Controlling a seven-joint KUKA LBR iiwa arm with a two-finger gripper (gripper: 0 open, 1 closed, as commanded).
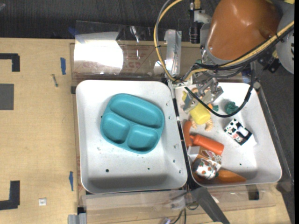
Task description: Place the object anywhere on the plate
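Teal three-compartment plate (132,122); yellow, perhaps blocky object (200,114).

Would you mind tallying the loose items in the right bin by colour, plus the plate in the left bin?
Orange: 2, a bottle-like piece and a carrot-like piece
Yellow: 1, block
Green: 1, small piece
Black-and-white: 1, small toy
Multicoloured: 1, cup-like item
Teal: 1, plate
Total: 7
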